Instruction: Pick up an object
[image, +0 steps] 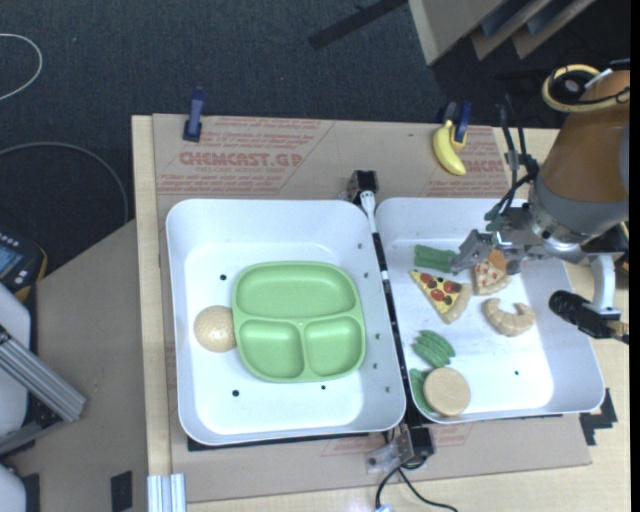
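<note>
My gripper (489, 258) hangs low over the back of the right bin (570, 395) and looks open. Its fingers (466, 254) stand on either side of a small orange pizza piece (490, 274) that lies on the bin floor. A larger pizza slice with red dots (441, 291) lies just to the left of it. A tan croissant (510, 317) lies a little nearer the front. A flat green piece (432, 256) sits at the gripper's left.
Green pods (433, 347) and a round tan biscuit (447, 390) lie at the right bin's front left. The left bin (190, 250) holds a green divided plate (298, 320) and a tan ball (213, 328). A yellow banana (450, 150) lies on the bench behind.
</note>
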